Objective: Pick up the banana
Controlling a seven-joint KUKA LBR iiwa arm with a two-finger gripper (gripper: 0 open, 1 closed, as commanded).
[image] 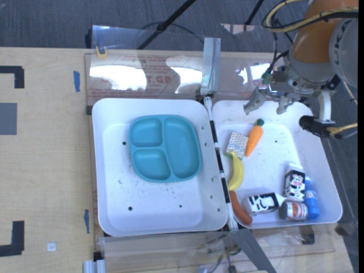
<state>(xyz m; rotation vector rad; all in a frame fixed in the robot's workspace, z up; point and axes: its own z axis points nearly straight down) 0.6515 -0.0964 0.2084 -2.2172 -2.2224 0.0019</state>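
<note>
Your tool [268,100] hangs spread, pinching nothing, above carrot [254,137]. Banana [235,171] lies beyond carrot, down-left, against right bin [318,169] left wall, long axis along that wall.

Fixed above the counter [40,152], looking down at a slant from the near side. Far enough off to take in both white bins whole, left bin [108,118] and right bin [324,169], side by side mid-frame. Arm [327,33] entering from the upper right; dark floor beyond.
</note>
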